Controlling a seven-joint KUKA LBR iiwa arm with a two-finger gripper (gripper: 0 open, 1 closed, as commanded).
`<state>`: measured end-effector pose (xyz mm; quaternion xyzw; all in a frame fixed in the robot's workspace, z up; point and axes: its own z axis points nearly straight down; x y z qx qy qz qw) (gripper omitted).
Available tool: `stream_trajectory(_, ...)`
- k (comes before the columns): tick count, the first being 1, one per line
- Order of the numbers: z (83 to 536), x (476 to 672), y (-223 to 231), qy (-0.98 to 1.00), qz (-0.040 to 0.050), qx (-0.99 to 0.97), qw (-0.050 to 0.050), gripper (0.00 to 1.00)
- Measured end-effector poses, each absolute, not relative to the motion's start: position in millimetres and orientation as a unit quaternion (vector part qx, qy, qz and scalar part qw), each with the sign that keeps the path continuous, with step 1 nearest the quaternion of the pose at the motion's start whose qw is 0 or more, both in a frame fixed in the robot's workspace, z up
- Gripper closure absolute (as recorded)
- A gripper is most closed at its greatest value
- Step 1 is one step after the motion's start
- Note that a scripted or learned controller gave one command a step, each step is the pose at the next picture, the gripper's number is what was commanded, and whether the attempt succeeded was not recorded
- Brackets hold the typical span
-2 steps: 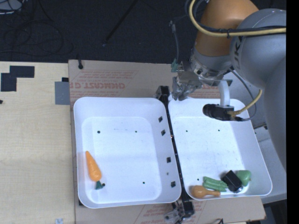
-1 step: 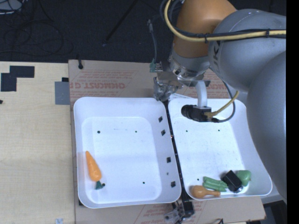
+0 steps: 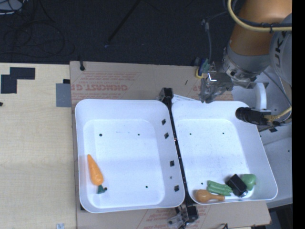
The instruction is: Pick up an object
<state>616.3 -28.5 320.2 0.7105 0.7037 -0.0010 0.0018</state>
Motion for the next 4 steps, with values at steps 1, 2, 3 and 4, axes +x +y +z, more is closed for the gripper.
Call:
stream_trajectory(1, 278, 585.8, -89, 0.705, -0.0037, 0.709, -0.002, 1.0)
stream_trajectory(2, 261, 615.8, -23, 0.709, -0.0004, 0.705, -0.002, 1.0)
stream_trajectory(3, 318, 602.0, 25, 0.709, 0.001, 0.705, 0.0, 1.0)
stream_trajectory(4, 394, 576.4, 104, 0.71, 0.0025, 0.704, 0.001, 1.0)
